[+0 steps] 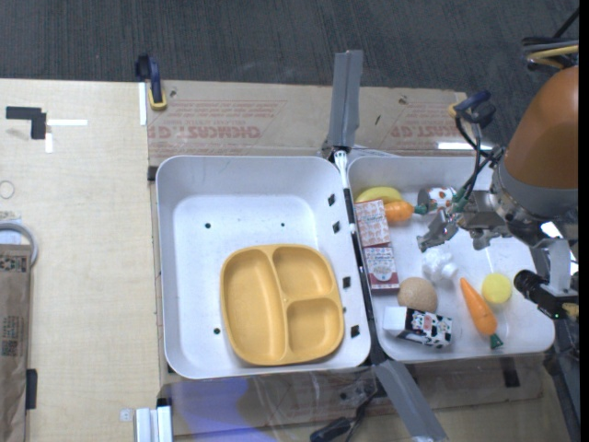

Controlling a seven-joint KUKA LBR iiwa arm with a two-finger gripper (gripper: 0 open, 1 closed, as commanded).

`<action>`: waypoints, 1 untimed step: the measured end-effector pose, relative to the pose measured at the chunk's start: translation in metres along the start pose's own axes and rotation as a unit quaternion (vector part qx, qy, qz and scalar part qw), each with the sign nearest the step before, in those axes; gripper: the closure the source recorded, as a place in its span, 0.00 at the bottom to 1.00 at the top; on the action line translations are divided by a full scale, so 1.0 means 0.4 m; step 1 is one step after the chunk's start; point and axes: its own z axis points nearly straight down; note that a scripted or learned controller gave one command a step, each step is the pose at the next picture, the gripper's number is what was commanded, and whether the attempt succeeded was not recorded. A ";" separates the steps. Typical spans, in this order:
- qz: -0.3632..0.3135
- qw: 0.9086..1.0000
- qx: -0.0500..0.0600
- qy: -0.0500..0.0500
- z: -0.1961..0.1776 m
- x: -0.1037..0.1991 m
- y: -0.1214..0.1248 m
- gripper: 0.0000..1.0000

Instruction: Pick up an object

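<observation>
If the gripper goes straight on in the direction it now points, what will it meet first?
The gripper points down and toward the left in the right bin. Just ahead of it lies a small white object, probably the first contact. Depth is unclear from this slanted view, so it may reach the bin floor beside it instead.

Plate (pixel 281 302) in left bin (pixel 184 247) (alone)

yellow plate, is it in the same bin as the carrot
No, the yellow plate lies in the left bin, while the carrot lies in the right bin.
</observation>
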 end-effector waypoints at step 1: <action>0.025 1.000 -0.001 0.000 0.057 -0.109 -0.094 0.00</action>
